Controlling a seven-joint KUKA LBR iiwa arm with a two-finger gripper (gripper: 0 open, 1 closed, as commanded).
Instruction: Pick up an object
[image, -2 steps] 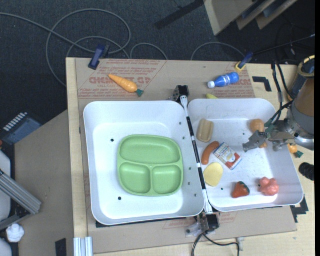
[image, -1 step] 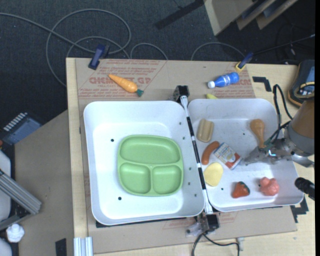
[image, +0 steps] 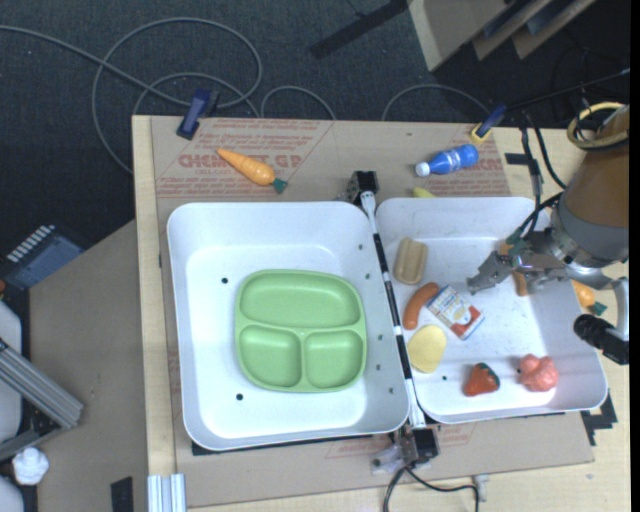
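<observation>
1. Reaching in from the right, the arm (image: 598, 205) places its hand (image: 497, 268) low over the right bin (image: 500, 212), in that bin's middle-right area.
2. Hand state: the two fingers stand apart with nothing between them; no object is held.
3. Candidate objects all lie in the right bin. A small white-and-red packet (image: 458, 312) sits just near-left of the fingertips and is judged the likeliest target. A sausage (image: 419, 304) lies just left of the packet; a tan bread piece (image: 410, 261) lies farther back.
4. A yellow piece (image: 428, 348) rests near the divider between the bins. A strawberry (image: 481, 379) and a pink toy (image: 539, 372) lie along the near rim.
5. The left bin (image: 190, 240) carries a green divided plate (image: 299, 331), probably left as a drop-off area.
6. On the table (image: 150, 200), beyond the bins, lie a carrot (image: 250, 166) and a blue-and-white bottle (image: 447, 161), outside the working area.
7. Judgement: the open spread suits a descent onto a flat item. The packet's closeness to the sausage risks a double contact or a slip.
</observation>
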